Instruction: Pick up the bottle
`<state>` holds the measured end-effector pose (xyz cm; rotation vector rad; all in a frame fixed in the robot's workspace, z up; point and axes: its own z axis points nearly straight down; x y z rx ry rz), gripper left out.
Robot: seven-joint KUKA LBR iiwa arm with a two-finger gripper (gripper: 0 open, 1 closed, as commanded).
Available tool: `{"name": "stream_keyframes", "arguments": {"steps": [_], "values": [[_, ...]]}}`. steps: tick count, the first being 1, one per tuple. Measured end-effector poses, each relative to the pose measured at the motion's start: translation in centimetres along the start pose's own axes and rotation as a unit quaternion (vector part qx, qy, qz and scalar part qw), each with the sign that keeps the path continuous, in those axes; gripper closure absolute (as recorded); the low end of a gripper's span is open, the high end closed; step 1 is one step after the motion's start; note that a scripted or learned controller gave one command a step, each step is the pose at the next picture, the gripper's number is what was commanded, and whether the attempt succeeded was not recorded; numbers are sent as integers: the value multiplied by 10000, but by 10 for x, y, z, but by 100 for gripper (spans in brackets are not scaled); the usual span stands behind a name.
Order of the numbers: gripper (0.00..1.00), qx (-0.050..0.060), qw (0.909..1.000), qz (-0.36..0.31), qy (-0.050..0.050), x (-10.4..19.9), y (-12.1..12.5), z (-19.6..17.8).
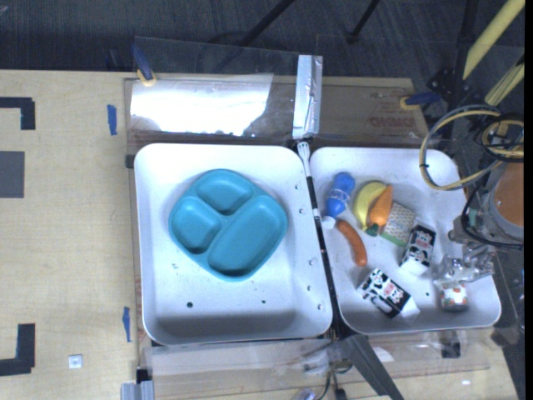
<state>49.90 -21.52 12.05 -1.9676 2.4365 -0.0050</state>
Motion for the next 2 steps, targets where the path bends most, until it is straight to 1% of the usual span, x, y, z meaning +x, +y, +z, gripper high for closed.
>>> {"name": "stream_keyframes", "arguments": {"steps": [1,2], "values": [[100,114,9897,-1424,55,0,1,6],[100,51,9195,-3932,17,-9,12,3]]}}
